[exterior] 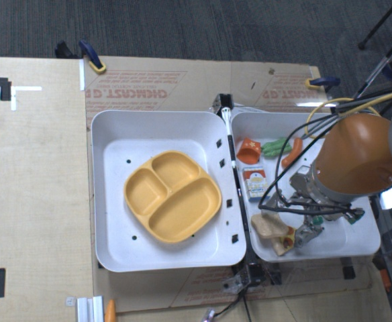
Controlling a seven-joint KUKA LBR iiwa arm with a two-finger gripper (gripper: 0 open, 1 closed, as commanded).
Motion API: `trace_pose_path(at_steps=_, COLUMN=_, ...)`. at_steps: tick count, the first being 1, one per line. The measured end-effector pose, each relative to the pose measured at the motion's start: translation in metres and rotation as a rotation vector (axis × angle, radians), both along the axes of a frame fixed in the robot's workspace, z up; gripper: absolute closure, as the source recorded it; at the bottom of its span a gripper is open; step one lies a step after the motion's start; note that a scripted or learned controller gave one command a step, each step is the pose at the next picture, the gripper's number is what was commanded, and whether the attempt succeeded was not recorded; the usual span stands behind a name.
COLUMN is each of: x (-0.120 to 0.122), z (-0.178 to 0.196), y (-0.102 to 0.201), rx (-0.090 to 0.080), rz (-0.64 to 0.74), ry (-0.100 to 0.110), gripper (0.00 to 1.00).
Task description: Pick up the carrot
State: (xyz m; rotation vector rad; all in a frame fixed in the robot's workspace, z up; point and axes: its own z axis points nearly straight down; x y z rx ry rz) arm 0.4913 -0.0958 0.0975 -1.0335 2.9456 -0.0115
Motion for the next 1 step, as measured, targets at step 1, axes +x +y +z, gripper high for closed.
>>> trace_pose_path(at_steps=1, x=-0.0013, z=-0.0029, y=0.0004, rx=0.005, rz=-0.136, ry=0.010, gripper=0.00)
